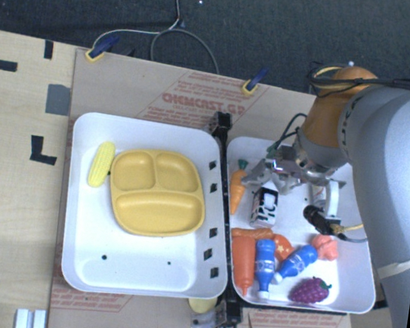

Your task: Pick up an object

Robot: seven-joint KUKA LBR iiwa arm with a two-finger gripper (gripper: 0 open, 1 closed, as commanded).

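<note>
My gripper (290,208) hangs low over the right bin (358,285), in its upper half. Its fingers stand open, the left fingertip (264,205) beside a small orange carrot (237,191) and the right one near the bin's right side. Only bare bin floor lies between them. Just below the gripper lie a large orange carrot (242,260), two blue bottles (264,264) (297,260), purple grapes (310,290), a pink-orange piece (325,246) and an orange piece (283,245).
The left bin (71,239) holds a yellow divided plate (159,191) and a corn cob (100,163). The grey arm (388,164) covers the right bin's upper right corner. A black divider (219,223) runs between the bins.
</note>
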